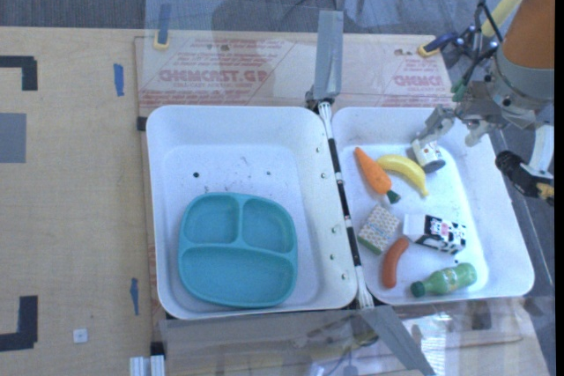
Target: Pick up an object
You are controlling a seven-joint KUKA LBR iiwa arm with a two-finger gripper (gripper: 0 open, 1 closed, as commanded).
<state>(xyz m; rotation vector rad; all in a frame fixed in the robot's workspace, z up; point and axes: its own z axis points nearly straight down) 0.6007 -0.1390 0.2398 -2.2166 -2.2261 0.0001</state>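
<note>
Bins sit side by side on the bench. The left white bin [167, 136] holds a flat teal plastic plate with three sections [237, 249], lying near that bin's front edge. The right white bin [493, 216] holds the small things. Going from its left side: an orange toy carrot [373, 171] near the left edge, pointing up toward the back left corner; a small speckled block [380, 228] below it; an orange-red toy sausage [394, 262] near the front edge; a yellow toy banana [404, 171] in the middle, curving from upper left to lower right; a black and white box [438, 234]; and a green toy bottle [448, 279] lying on its side along the front edge. A small white round thing [429, 157] sits near the back, just above the banana's right end.

The grey two-finger gripper [449, 126] hangs over the back right part of this bin. Its fingers look spread apart with nothing between them. The white round thing lies just below and a little left of it, so it is probably the nearest pick.
</note>
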